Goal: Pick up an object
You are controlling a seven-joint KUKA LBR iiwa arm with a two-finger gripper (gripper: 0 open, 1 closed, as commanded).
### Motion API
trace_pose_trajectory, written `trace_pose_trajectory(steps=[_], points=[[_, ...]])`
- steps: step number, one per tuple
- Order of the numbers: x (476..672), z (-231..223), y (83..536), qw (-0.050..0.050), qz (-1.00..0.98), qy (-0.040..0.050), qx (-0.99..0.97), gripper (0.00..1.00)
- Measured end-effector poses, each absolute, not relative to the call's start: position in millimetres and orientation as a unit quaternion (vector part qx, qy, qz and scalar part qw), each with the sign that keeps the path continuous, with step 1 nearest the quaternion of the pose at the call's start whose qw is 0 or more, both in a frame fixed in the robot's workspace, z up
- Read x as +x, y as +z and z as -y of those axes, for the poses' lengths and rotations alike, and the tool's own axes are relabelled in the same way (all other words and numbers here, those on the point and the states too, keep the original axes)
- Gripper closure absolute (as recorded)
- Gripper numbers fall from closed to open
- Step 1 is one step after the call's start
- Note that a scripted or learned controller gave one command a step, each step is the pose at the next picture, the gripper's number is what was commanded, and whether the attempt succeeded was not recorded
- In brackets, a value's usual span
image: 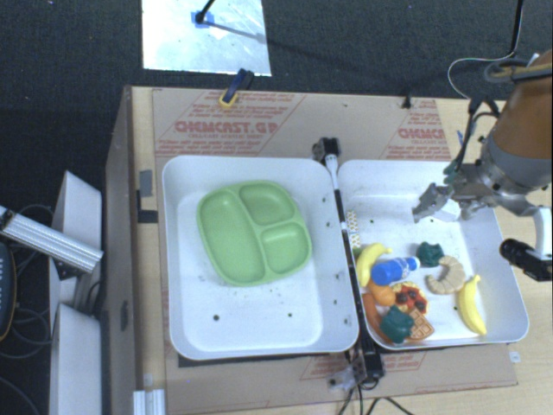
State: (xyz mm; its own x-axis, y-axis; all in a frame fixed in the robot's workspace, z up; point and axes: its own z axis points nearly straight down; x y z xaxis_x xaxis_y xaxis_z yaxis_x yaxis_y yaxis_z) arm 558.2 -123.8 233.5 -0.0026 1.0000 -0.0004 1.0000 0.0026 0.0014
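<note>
Board [259,115] under the bins reads "CHEMCAST GP" in red. Gripper [439,204] hovers over right bin [380,180], above toy food; jaws apart, nothing btwn them.

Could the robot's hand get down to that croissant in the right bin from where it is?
Probably yes: the hand hangs over bare floor of the right bin, and the croissant lies uncovered with nothing between.

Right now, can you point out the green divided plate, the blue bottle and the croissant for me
green divided plate [226,232]: camera view, on its large left compartment.
blue bottle [393,270]: camera view, on the middle of its body.
croissant [447,277]: camera view, on the middle of its curved back.
</note>
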Motion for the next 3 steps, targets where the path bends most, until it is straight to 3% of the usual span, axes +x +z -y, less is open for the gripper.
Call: trace_pose_trajectory(steps=[1, 2, 3], points=[[570.0, 132, 91, -0.001, -0.707, -0.0008, 0.707, 0.0], [627.0, 94, 85, 0.001, -0.709, 0.001, 0.706, 0.0], [554.3, 93, 84, 0.0, -0.708, 0.0, 0.707, 0.0]])
